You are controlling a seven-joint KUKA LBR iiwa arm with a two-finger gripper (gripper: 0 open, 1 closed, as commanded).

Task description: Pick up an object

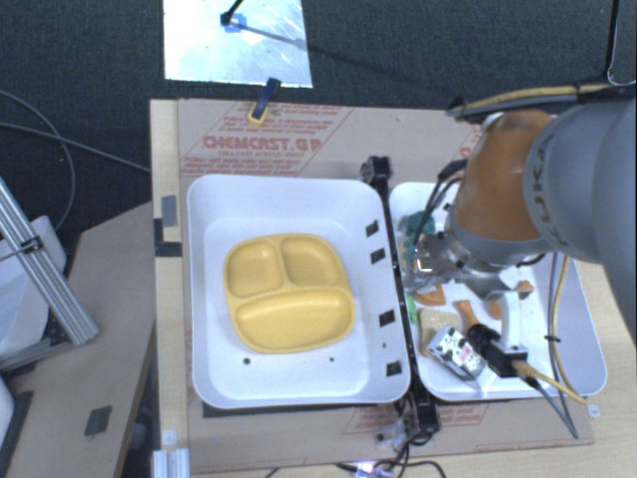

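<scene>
smooth yellow divided plate [289,293]

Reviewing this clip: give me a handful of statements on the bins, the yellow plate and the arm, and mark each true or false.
1. The yellow divided plate lies in the left bin. True.
2. The arm reaches over the left bin. False: it hangs over the right bin.
3. The yellow plate has three compartments. True.
4. Small mixed items, among them an orange piece, lie in the right bin. True.
5. The two bins stand well apart. False: they sit side by side, meeting along a black clipped divider.
</scene>
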